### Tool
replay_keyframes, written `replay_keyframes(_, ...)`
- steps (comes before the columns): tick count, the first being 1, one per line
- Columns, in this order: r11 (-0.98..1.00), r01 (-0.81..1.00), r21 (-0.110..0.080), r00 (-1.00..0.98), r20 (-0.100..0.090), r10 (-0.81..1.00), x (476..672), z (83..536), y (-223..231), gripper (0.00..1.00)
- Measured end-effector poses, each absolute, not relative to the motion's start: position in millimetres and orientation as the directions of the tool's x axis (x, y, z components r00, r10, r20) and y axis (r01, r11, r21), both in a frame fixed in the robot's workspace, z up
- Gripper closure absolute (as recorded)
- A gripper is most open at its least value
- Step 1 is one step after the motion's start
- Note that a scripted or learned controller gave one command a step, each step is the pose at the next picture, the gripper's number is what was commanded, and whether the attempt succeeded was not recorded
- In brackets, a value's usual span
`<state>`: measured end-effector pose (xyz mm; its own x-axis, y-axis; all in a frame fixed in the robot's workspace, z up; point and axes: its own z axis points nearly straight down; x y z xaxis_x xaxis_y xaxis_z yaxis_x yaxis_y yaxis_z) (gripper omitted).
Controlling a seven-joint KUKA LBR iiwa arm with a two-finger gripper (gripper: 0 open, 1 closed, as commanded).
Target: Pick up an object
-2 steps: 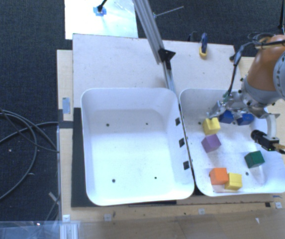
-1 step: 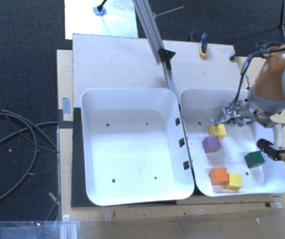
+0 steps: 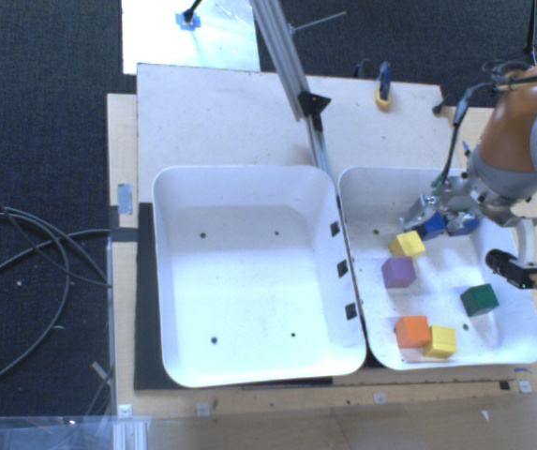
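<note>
Front edge of right bin [image 3: 455,362] carries orange cube [image 3: 412,331] touching yellow cube [image 3: 440,341]. Arm [image 3: 521,139] hangs over back half; gripper [image 3: 434,219], jaws clamped on blue block [image 3: 430,225]. Lift straight, clearing yellow cube just beside.

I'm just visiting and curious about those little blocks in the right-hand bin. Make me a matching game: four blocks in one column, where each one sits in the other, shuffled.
Blocks:
1. purple block
2. green block
3. orange block
4. blue block

Places:
A. touching a yellow block near the bin's front edge
B. right at the gripper
C. just below the upper yellow block
D. alone toward the bin's right side

Pairs: 1-C, 2-D, 3-A, 4-B
</note>
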<state>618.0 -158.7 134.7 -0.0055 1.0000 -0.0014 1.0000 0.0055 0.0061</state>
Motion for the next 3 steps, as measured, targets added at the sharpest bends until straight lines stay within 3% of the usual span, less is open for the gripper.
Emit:
replay_keyframes(1, 0.000, 1.000, 0.019, 0.000, -0.008, 1.000, 641.1, 111, -135, 0.00)
replay_keyframes(2, 0.006, 1.000, 0.005, -0.006, -0.002, 1.000, 638.1, 113, -131, 1.00)
replay_keyframes(3, 0.013, 1.000, 0.009, -0.013, 0.001, 1.000, 643.5, 195, -47, 1.00)
